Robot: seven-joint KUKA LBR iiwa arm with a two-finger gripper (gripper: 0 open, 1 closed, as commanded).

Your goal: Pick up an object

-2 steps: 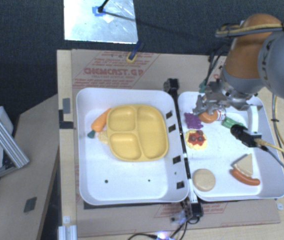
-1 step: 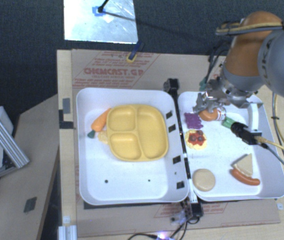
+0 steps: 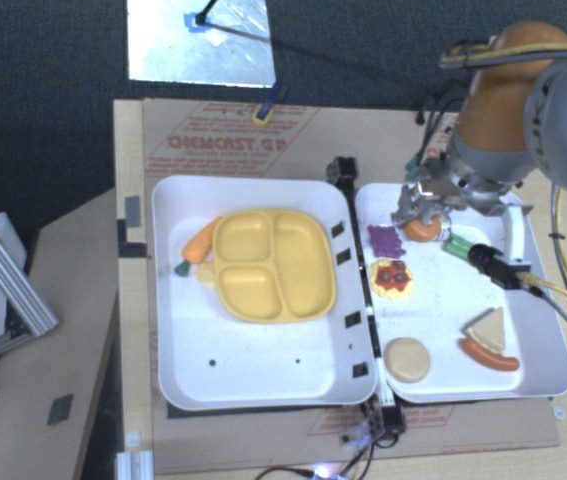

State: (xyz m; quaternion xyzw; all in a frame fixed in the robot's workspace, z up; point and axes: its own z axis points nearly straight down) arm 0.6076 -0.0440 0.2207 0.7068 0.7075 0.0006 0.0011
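Note:
My gripper (image 3: 416, 211) hangs low over the back left part of the right bin (image 3: 548, 353). It is directly above a small orange round thing (image 3: 424, 231), and touches or nearly touches its top. I cannot make out anything held. Close to its left lies a purple bunch of grapes (image 3: 385, 239). In front of that is a small yellow piece with red dots (image 3: 392, 278).
The right bin also holds a tan round bun (image 3: 407, 359), a pale triangular sandwich (image 3: 486, 327), a red sausage (image 3: 490, 358) and a small green piece (image 3: 457, 247). In the left bin (image 3: 183, 368) are a yellow divided plate (image 3: 269, 265) and a carrot (image 3: 198, 242).

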